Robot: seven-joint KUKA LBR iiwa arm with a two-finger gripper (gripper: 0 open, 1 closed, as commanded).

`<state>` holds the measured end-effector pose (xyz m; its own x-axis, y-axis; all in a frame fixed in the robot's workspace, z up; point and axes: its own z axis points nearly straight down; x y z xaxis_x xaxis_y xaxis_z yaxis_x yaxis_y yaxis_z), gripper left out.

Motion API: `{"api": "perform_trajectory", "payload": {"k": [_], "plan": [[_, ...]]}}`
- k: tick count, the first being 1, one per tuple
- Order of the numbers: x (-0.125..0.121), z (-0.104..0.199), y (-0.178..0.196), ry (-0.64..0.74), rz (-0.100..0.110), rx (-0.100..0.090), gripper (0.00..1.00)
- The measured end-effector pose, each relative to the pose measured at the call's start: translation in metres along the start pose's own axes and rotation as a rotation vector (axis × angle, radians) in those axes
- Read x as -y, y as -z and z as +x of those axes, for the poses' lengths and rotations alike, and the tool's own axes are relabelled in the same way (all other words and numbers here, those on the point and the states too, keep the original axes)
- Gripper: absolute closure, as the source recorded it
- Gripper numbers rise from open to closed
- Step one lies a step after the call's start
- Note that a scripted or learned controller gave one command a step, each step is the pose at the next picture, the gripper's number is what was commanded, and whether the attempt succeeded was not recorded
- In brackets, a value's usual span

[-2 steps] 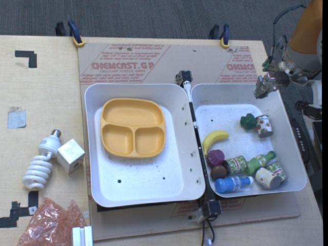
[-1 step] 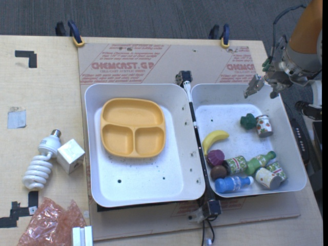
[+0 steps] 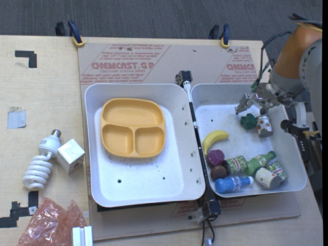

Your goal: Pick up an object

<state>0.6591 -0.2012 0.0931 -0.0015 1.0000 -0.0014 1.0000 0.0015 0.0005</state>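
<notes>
1. Two shallow white bins sit side by side on the tabletop (image 3: 46,86): the left white bin (image 3: 102,183) in the middle of the frame and the right white bin (image 3: 205,99) toward the right edge.
2. A grey arm with an orange band (image 3: 300,47) enters at the upper right, and its gripper (image 3: 256,102) hangs over the upper part of the right bin.
3. Whether the jaws are spread or pressed together cannot be told; nothing is seen between them.
4. Just below the gripper lie a small dark green lumpy toy (image 3: 248,121) and a little white carton with red print (image 3: 264,126), side by side.
5. Lower in the same bin are a yellow banana (image 3: 215,139), a purple rounded toy (image 3: 216,157), a brown ball (image 3: 218,171), a blue-capped clear bottle (image 3: 233,184), a green bottle with a label (image 3: 259,162), a small labelled can (image 3: 237,164) and a white cup lying on its side (image 3: 270,177).
6. A yellow three-part plastic tray (image 3: 134,126) lies in the left bin.
7. At the left of the frame, a white spiral light bulb (image 3: 41,163) touches a white cube (image 3: 70,155).
</notes>
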Motion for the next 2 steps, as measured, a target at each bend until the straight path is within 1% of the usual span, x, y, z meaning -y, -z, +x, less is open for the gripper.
{"api": "perform_trajectory", "payload": {"k": [1,2], "plan": [[-0.001,-0.017,0.001,0.003,0.0,-0.006,0.0],[-0.002,-0.019,0.011,0.006,-0.004,0.0,1.0]]}}
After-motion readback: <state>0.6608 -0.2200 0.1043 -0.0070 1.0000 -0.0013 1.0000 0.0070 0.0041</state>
